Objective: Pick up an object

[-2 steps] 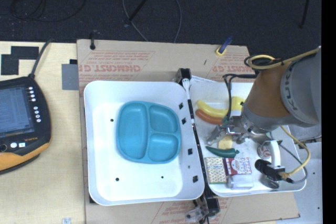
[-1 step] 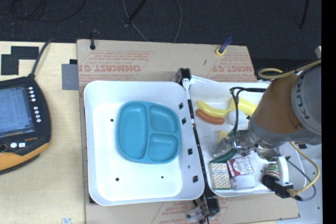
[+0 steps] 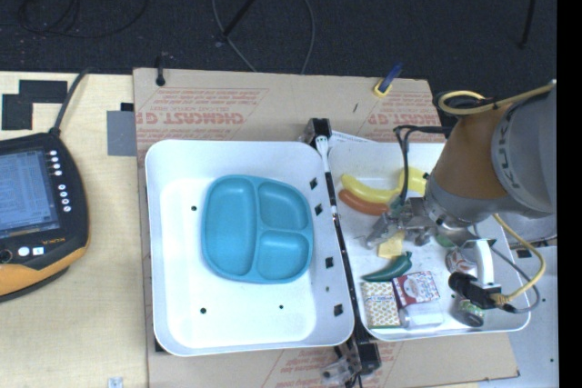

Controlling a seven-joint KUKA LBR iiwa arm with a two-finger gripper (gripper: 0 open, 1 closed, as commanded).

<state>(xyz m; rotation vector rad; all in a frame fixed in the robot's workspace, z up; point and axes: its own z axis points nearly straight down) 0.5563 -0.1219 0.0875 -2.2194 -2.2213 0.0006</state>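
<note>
My gripper (image 3: 396, 227) is low inside the right bin (image 3: 518, 323), among the objects there. Its metal tip sits just below a yellow banana (image 3: 362, 188) and a red-orange sausage-shaped piece (image 3: 364, 205), and right above a small yellow block (image 3: 391, 247). A green pepper (image 3: 388, 269) lies just in front of the block. Nearer the bin's front lie a red-and-white packet (image 3: 417, 288), a patterned box (image 3: 382, 305) and a white piece (image 3: 424, 316). The wrist and its orange band (image 3: 468, 159) hide part of the bin's right half.
The left bin (image 3: 173, 304) holds a blue divided plate (image 3: 257, 227). A black divider with clips (image 3: 332, 236) runs between the bins. Cables and a dark connector (image 3: 473, 291) hang by the right bin's front corner. A control pendant (image 3: 32, 204) lies on the bench at far left.
</note>
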